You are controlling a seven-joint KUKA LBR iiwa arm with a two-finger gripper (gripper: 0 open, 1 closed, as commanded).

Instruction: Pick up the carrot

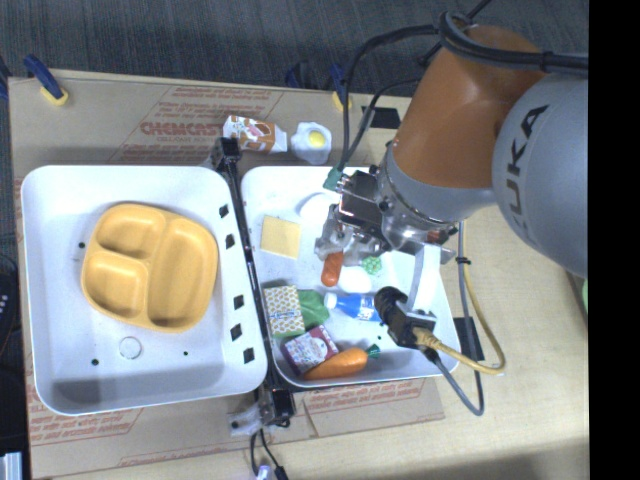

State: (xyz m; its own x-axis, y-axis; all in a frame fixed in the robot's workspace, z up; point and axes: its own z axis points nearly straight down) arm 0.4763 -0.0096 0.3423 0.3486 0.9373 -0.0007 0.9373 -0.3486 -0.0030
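Camera view gives me the end effector (338, 250) low in the right bin (262, 186); I cannot tell its state. A small orange piece (332, 267) sits just under it. The carrot (337, 364) lies apart, at the near wall.

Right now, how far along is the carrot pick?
Nothing looks done yet: the carrot lies at the near edge of the right bin, beside a small red packet. In hand: the gripper is low over the middle of that bin, above a small orange-red item, not the carrot. Left: move to the carrot, grasp and lift it.
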